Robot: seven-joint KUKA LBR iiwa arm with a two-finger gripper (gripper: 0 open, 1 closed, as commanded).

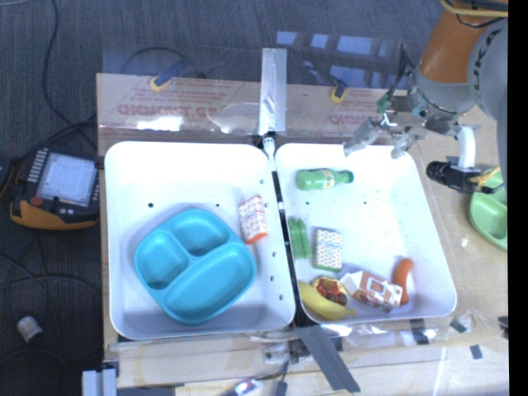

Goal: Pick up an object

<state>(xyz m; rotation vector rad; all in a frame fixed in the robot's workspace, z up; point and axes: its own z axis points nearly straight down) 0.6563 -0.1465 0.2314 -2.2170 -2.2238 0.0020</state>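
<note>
Your pincer (381, 136) hangs released and bare over the right bin's (429, 221) far rim (approach step); next, descend onto the green bottle (324, 178).

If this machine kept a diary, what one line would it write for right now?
phase: before pick | tool: open, holding nothing, above right bin's far edge | nearest item: green bottle lying in right bin | left bin: blue tray

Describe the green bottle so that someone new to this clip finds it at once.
Start at the right bin. Near its far wall, just below the gripper, the green bottle lies on its side, apart from the other things. It is the bin's one bottle; the rest cluster toward the near edge.
</note>
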